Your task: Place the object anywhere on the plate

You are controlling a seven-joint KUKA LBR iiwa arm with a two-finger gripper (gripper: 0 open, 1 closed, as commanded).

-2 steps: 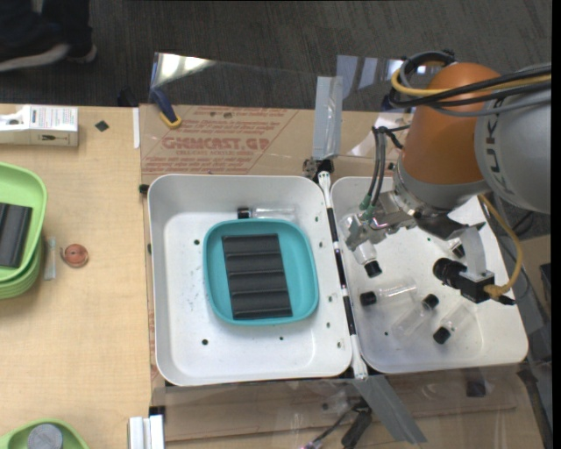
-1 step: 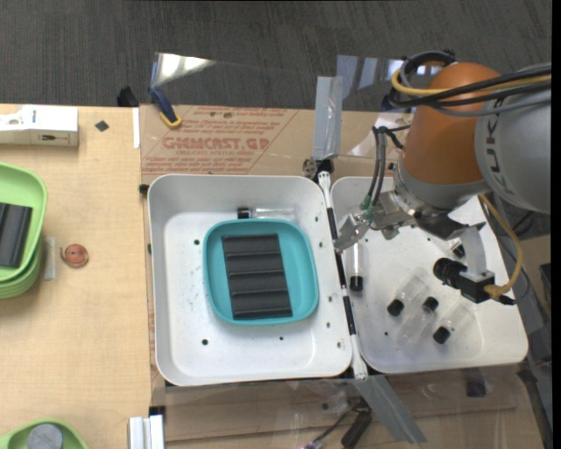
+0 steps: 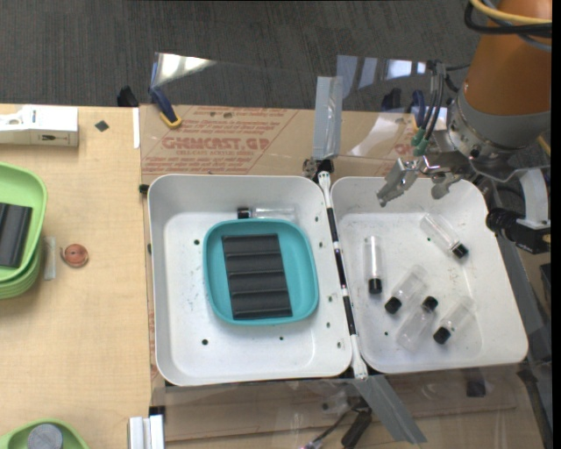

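- Nearest the camera, the front rims of two white bins run side by side: left bin (image 3: 171, 342) and right bin (image 3: 500, 346).
- Arm pose: the grey arm (image 3: 504, 110) enters from the upper right, its orange band (image 3: 517, 10) at the top edge. The wrist sits over the far rim of the right bin.
- End effector: the gripper (image 3: 414, 180) hangs over the far left part of the right bin, with thin metal fingers (image 3: 392, 188) spread apart and nothing between them.
- Task objects: five clear vials with black caps lie on the floor of the right bin. One vial (image 3: 372, 263) lies upright in the view just below the gripper, near the bin's left wall. One vial (image 3: 443, 237) lies tilted to the right of the gripper. Three vials (image 3: 419, 309) cluster toward the front right, well apart from the gripper.
- One further vial (image 3: 263, 212) lies in the left bin, just behind the plate.
- Plate: one teal plate (image 3: 260, 272) sits in the middle of the left bin, bearing one dark ribbed block (image 3: 256, 276).
- Bench count: one green dish (image 3: 19, 232) at the left edge, one small round brown item (image 3: 75, 255) beside it, one white box (image 3: 37, 125) at the far left.
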